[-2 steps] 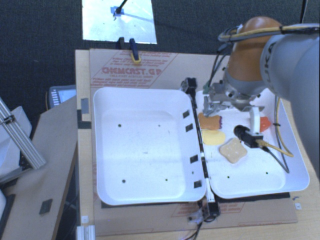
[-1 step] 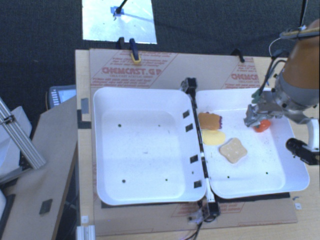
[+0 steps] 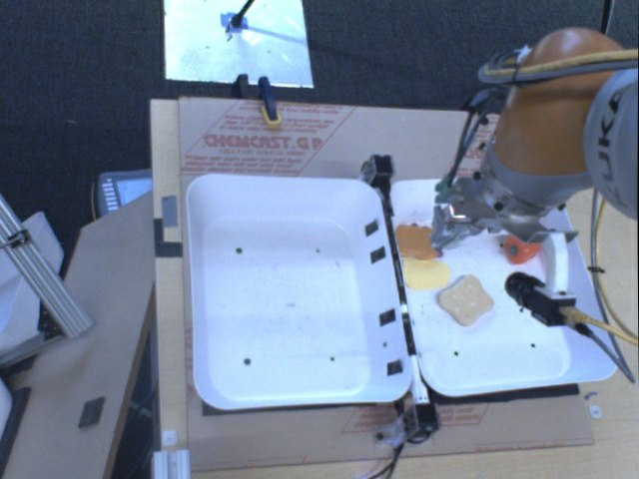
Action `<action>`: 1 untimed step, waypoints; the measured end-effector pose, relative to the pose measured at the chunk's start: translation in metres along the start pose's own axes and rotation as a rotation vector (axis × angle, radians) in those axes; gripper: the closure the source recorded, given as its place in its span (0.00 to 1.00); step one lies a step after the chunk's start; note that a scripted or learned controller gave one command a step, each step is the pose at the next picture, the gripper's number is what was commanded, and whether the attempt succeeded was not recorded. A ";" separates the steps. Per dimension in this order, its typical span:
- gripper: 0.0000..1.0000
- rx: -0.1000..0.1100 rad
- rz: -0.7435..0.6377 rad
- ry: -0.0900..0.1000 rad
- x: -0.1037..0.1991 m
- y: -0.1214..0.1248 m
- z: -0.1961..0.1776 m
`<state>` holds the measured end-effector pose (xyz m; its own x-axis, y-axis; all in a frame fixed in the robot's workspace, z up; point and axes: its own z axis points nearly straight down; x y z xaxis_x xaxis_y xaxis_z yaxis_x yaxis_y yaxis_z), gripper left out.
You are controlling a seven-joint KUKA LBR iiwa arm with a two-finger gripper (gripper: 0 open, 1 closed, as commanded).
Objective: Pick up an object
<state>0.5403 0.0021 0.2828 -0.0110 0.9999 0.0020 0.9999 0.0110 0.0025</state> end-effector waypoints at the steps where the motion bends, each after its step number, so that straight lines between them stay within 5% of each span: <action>1: 1.00 -0.016 0.001 0.001 0.043 0.003 -0.138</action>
<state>0.5423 0.0451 0.4214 -0.0103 0.9999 0.0033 0.9998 0.0102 0.0186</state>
